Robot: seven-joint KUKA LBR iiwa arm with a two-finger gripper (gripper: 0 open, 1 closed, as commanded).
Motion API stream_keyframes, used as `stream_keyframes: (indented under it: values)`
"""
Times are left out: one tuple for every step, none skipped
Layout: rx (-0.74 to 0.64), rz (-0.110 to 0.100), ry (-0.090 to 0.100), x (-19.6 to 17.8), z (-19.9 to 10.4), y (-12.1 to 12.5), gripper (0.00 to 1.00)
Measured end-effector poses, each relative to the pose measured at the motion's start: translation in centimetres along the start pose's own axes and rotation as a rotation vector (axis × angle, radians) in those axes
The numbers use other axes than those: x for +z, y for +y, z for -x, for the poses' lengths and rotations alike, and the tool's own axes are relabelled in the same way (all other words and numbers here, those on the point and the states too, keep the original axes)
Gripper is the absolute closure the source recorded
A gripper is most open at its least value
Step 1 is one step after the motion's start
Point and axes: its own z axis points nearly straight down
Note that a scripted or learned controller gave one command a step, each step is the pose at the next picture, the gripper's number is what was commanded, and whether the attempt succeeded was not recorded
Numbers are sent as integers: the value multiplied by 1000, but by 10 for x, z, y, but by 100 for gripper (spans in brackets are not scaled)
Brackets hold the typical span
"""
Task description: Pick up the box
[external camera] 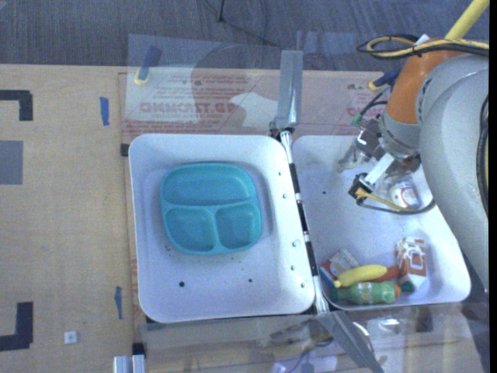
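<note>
The box [411, 256], a small white and orange carton, lies near the front right corner of the right bin [326, 208]. My gripper [356, 155] hangs over the back part of that bin, well behind the box and apart from it. The arm's grey body and orange band cover the bin's back right corner. I see nothing held in the gripper.
A yellow banana [362, 273], a green bottle [367, 292] and a small red and white packet [339, 262] lie along the right bin's front wall, left of the box. A teal divided plate [210, 207] sits in the left bin [147, 278]. A small round white object [405, 196] lies under the wrist.
</note>
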Motion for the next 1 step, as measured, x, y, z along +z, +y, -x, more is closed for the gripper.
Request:
stream_keyframes:
  values:
    - [101,9,6,-256,11,4,0]
